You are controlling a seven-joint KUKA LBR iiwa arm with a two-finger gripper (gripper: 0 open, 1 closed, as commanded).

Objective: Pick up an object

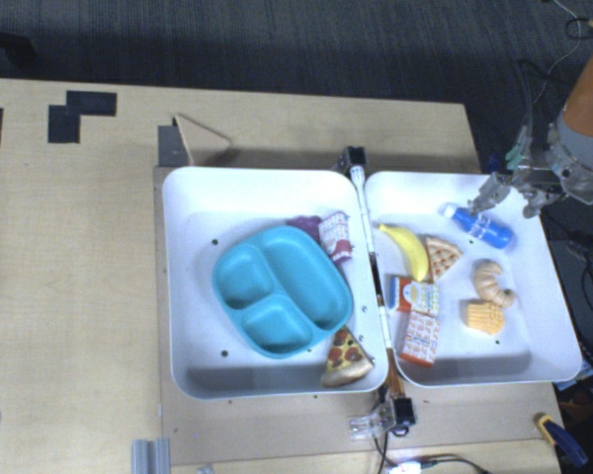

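Bench: a pale wooden top (69,265) is seen below a dark carpeted floor along the upper edge of the frame.
Bins: two shallow white bins are set side by side, the left bin (183,294) at centre frame and the right bin (549,304) toward the right.
Left bin contents: a blue divided tray (280,290), a pizza slice toy (347,356) at its lower right and a purple wrapper (328,233) at its upper right.
Right bin contents: a banana (406,249), a waffle piece (441,257), a printed carton (420,322), a corn piece (484,317), a croissant (492,279) and a blue bottle (481,226).
Gripper: the gripper (511,194) is held at the upper right, above the right bin's far corner, with its two fingers spread apart and nothing between them.
Key relation: the blue bottle lies just below and left of the gripper, nearest of all; its long axis runs from upper left to lower right.
Judgement: the pick is judged not yet made; a short descent toward the bottle would be called for.
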